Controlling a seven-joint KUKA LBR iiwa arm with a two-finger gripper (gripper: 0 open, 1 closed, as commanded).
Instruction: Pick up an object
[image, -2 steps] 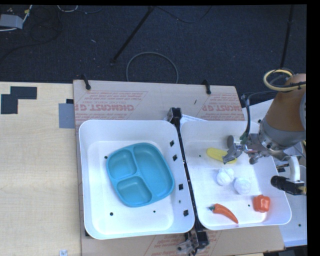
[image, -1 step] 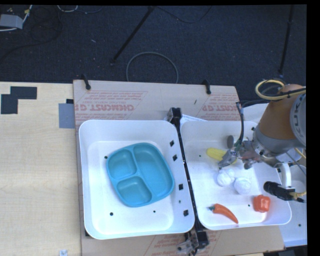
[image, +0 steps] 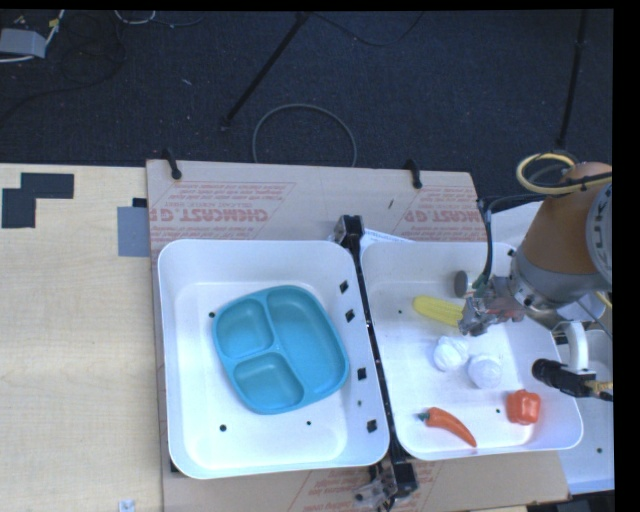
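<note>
The gripper (image: 474, 318) sits low in the right bin (image: 400, 262), its tip just at the 3 o'clock end of the yellow piece (image: 437, 309), which looks like a small ear of corn. The fingers are a dark, blurred cluster of metal from this angle, and I cannot tell whether they stand apart or together, nor whether they touch the yellow piece or merely lie beside it. Nothing can be seen between them.

Just below the gripper, at about 6 o'clock, lie two small white lumps: one (image: 450, 353) nearer the bin's centre, the other (image: 486, 371) at its 4 o'clock, close together but too washed out against the white floor to name. Further toward the near wall, an orange carrot (image: 449, 425) with a green tip lies at a slant, and an orange-red pepper-like thing (image: 522, 406) rests near the 5 o'clock corner.

The left bin (image: 190, 290) holds one blue tray (image: 280, 347) with three compartments, turned at an angle on the floor. Its compartments look bare.

The arm (image: 565, 240) comes in from 3 o'clock, its orange band and grey body partly cut off at the frame's edge, with the wrist bent down over the right bin's far wall. A yellow cable loop (image: 545, 170) rides on top of it. A black and white fitting (image: 570, 372) hangs over the bin's 3 o'clock rim.
</note>
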